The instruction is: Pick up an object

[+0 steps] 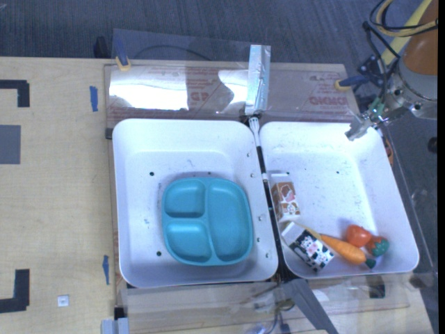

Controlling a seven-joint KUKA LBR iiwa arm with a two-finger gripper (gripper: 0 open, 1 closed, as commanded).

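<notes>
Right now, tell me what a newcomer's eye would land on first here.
The blue divided plate fills the middle of the left bin. Bright against the right bin, a toy carrot and a red tomato cluster at its near edge, beside a black-and-white cow-print carton.

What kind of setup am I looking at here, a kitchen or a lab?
Most likely a robot test bench: two white bins, clamped clear shielding behind them, toy food such as a carrot, and blue tape marks.
</notes>
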